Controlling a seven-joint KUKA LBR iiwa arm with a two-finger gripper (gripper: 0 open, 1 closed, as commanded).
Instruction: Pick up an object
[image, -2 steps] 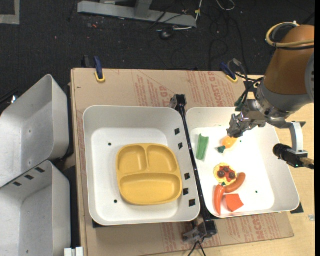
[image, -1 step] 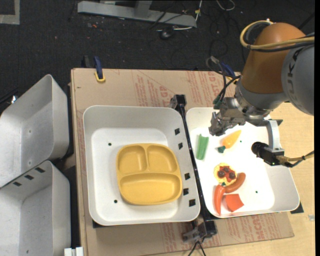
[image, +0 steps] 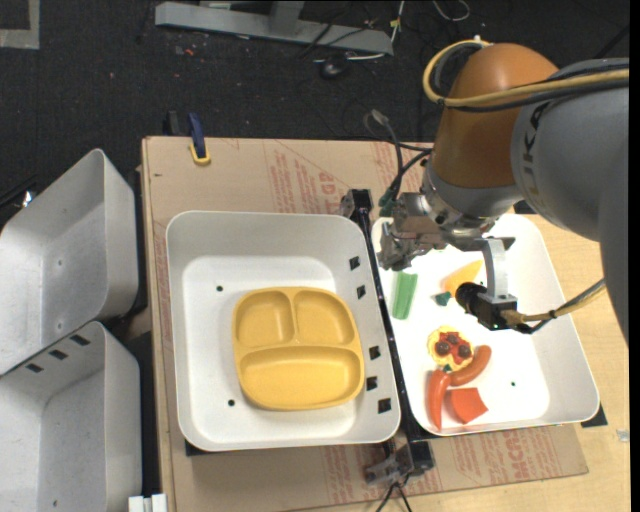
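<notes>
my claw (image: 408, 243) hangs low over the near-left corner of the right bin (image: 565, 300), just above the upper end of the green stick (image: 404, 294). from this angle i cannot tell how it is set, and nothing shows in its grip, so i judge the pick not yet made.

what could go wrong: the green stick lies close along the bin's left wall, so a descent here could land me on the rim or pin the stick against the wall instead of closing round it. the black cable fitting (image: 484, 300) dangling from my wrist hangs right over the toys and could snag or shove them.

the right bin also holds a yellow wedge (image: 461, 273), a small dark green piece (image: 441, 297), a yellow round with red bits (image: 452, 346), a sausage (image: 472, 365), a red pepper-like strip (image: 435, 398) and an orange-red block (image: 467, 404). the left bin (image: 190, 330) holds a yellow divided tray (image: 297, 348). both bins sit on the table (image: 270, 170).
</notes>
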